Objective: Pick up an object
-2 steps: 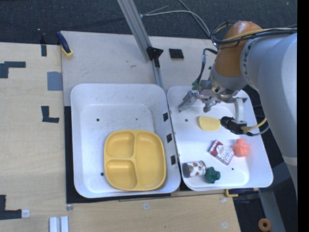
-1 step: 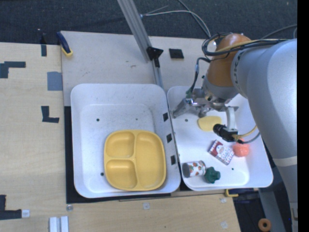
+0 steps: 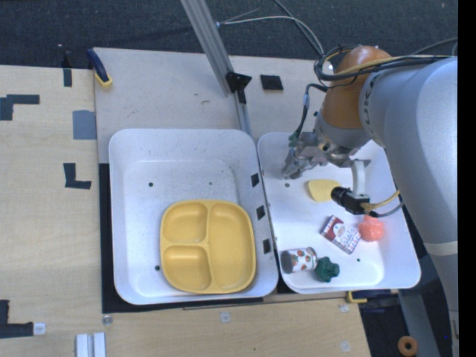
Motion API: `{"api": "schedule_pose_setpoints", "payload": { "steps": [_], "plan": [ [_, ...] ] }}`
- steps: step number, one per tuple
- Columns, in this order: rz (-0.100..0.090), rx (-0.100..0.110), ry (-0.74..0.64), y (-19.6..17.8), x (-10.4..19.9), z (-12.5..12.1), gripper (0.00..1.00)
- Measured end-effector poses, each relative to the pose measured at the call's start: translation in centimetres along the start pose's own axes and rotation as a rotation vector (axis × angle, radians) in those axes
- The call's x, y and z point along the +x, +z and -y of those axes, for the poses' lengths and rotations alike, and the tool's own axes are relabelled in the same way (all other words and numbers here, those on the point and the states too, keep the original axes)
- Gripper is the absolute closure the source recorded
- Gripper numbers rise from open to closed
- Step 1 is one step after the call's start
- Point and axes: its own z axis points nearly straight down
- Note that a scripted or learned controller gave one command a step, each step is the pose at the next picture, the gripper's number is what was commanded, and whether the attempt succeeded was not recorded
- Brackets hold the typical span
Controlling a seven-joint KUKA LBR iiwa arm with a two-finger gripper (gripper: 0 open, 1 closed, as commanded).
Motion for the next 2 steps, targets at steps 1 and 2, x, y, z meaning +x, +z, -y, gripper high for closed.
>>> {"api": "schedule_pose_setpoints", "payload": {
  "steps": [1, 2],
  "plan": [
    [-0.003, 0.0, 0.001, -6.3, -0.1, -0.2, 1.0],
    [-0.003, 0.003, 0.001, -10.5, 0.0, -0.4, 1.0]
  ]
}}
